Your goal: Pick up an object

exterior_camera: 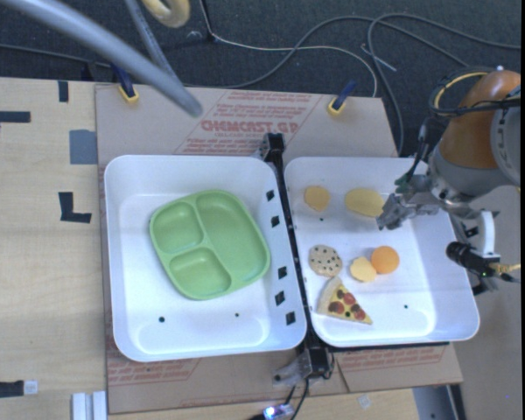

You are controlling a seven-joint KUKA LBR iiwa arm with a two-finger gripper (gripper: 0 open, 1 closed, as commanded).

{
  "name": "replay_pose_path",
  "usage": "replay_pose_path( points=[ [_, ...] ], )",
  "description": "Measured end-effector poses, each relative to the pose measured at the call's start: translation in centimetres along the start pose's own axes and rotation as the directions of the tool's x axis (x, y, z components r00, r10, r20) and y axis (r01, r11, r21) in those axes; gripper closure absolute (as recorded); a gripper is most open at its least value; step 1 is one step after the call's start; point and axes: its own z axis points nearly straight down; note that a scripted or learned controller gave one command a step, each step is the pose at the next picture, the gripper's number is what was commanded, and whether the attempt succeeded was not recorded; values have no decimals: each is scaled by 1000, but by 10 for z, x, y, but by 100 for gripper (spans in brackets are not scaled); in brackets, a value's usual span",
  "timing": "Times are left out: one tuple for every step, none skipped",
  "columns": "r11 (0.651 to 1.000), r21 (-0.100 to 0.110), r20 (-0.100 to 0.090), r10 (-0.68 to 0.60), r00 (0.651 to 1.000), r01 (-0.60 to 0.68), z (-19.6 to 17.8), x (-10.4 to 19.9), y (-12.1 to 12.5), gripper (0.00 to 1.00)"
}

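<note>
Now gripper (392, 214) is hovering beside smooth yellow oval piece (364, 202); jaw state unclear. Ridged green tray (210, 243) is sitting in left bin (122, 234).

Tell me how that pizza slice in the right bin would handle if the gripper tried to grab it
The pizza slice lies flat on the right bin floor, so it looks thin and probably hard to get fingers under. It looks like a rigid toy, likely light and stiff rather than floppy. Pushed, it would probably slide on the smooth white surface, not roll.
</note>
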Motion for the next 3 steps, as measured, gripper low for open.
replay_pose_path(
  points=[
    [1000,-8,2,1,1000,-1,-64,-2,3,100],
    [1000,-7,1,1,1000,-1,-117,-2,4,100],
    [1000,0,-1,-2,1000,2,-106,46,-3,100]
  ],
)
